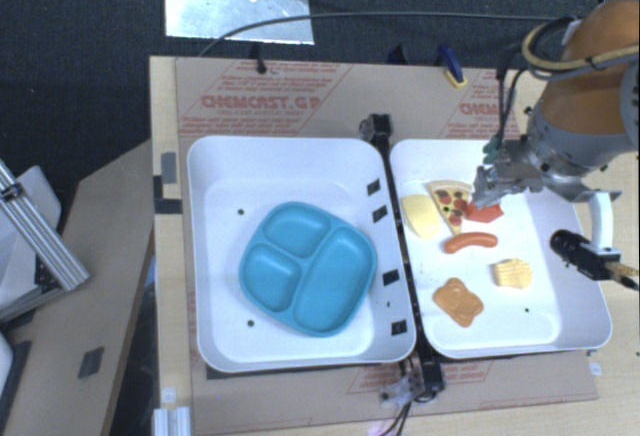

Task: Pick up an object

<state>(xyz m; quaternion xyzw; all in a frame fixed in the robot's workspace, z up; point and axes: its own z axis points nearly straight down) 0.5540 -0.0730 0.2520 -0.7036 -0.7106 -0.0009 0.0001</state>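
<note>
A: Position of claw (487,186)?

B: Right of frame, low over the right bin (575,319), upper middle of its floor. Directly above a red piece (486,213), just beside the pizza slice (450,199).

A: State of claw?

B: Cannot tell. Tip dark and foreshortened from above; nothing confirmed as gripped.

A: Likely target?

B: Judged to be the red piece: immediately below the tip in frame, touching or nearly so. Partly hidden; long axis roughly left to right.

A: Other candidates, and bearing from claw?

B: Sausage (470,243) lower in frame, long axis near horizontal, near. Pale yellow piece (423,216) to the left, beside the pizza slice. Yellow ridged piece (512,273) and orange-brown piece (458,301) further toward the bottom of the frame, well apart from the tip.

A: Left bin (215,254)?

B: Holds a blue divided plate (308,267). Well apart from claw, across the centre divider.

A: Requirement for next move?

B: Short vertical descent only, no lateral travel. Risk: pizza slice close alongside, easily nudged or caught together.
</note>
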